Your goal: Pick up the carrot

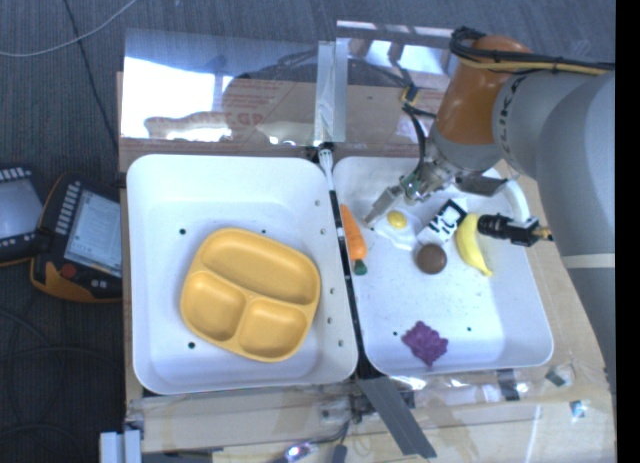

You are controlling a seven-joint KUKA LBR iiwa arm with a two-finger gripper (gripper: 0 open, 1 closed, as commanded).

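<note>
A bench point(585, 296) holds two shallow white bins side by side, touching along their inner edges. The left bin point(160, 251) contains a yellow divided plate point(250, 293). The right bin point(520, 321) contains a carrot point(352, 238) lying against its left wall, a fried egg point(397, 221), a brown ball point(431, 258), a banana point(471, 244) and purple grapes point(426, 342).

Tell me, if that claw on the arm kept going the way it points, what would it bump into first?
Probably the carrot. The gripper slants down and toward the view's left, and the carrot lies along the right bin's left wall on that line. Depth is unclear, so it might touch the bin floor first.
</note>
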